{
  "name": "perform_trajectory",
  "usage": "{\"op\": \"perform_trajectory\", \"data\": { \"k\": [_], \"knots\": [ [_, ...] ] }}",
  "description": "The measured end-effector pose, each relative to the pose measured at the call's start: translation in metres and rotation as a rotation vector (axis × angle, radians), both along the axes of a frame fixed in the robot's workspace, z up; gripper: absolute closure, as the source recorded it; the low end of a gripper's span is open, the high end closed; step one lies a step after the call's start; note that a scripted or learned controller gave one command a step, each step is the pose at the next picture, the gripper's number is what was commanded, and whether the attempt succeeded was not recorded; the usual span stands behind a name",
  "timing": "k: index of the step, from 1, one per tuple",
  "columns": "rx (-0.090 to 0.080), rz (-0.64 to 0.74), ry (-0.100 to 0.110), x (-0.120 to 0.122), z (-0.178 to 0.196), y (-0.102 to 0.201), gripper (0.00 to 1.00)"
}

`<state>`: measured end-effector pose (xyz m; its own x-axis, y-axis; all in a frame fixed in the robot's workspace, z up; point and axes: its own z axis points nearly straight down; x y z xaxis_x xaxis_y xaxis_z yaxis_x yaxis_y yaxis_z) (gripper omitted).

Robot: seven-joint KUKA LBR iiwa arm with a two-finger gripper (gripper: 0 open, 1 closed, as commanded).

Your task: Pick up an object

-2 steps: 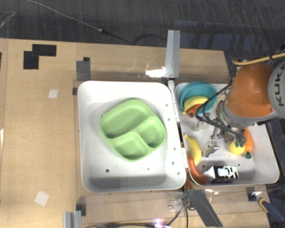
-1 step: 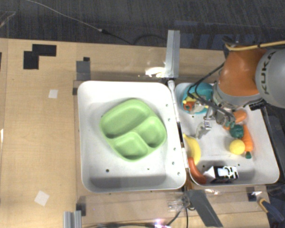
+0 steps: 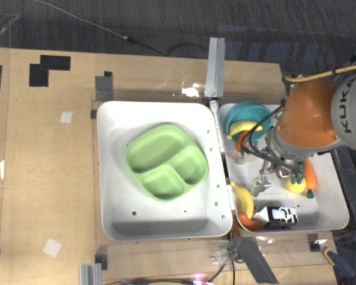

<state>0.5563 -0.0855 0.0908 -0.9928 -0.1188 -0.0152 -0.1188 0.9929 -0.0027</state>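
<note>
In the right bin (image 3: 338,209), the hand (image 3: 262,184), grip unclear, hangs beside a banana (image 3: 244,199); a carrot (image 3: 310,177) lies close.

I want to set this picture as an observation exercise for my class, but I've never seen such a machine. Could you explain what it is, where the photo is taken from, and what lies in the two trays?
The photo comes from one fixed camera above a wooden bench, looking down at a slant. The grey machine with the orange band is a robot arm reaching in from the right. Its two-finger gripper hangs low over the right-hand shallow white bin; whether it holds anything cannot be told.

The left-hand white bin holds a green plastic plate with three compartments. The right bin holds small toys: a teal bowl with something yellow in it, a yellow banana, a red piece, a black-and-white object and an orange carrot-shaped toy.
</note>
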Motion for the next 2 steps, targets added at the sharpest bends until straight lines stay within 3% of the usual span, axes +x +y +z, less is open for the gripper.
{"op": "perform_trajectory", "data": {
  "k": [1, 2],
  "knots": [
    [0.004, 0.082, 0.061, 0.092, -0.006, -0.004, 0.00],
    [-0.002, 0.167, 0.006, 0.068, -0.002, 0.002, 0.00]
  ]
}}
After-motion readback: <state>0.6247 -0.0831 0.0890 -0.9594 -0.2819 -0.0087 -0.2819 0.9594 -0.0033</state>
